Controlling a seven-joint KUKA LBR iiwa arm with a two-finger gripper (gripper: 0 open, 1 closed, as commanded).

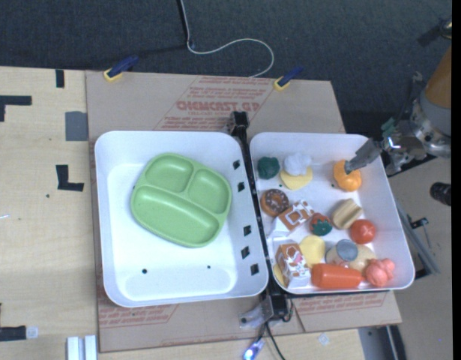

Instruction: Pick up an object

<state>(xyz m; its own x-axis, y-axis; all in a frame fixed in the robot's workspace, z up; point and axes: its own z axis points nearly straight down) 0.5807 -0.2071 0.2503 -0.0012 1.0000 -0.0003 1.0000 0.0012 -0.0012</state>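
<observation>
The right white bin holds several toy foods. Among them are an orange fruit, a white and yellow piece, a dark green piece, a brown donut, a tan bread roll, a red tomato and a long orange-red carrot. My gripper reaches in from the right at a slant. Its tip sits just above the orange fruit at the bin's back right, touching or nearly touching it.
The left white bin holds a green divided plate. A black divider runs between the bins. More toys crowd the right bin's front: a yellow piece, a pink piece and a printed packet.
</observation>
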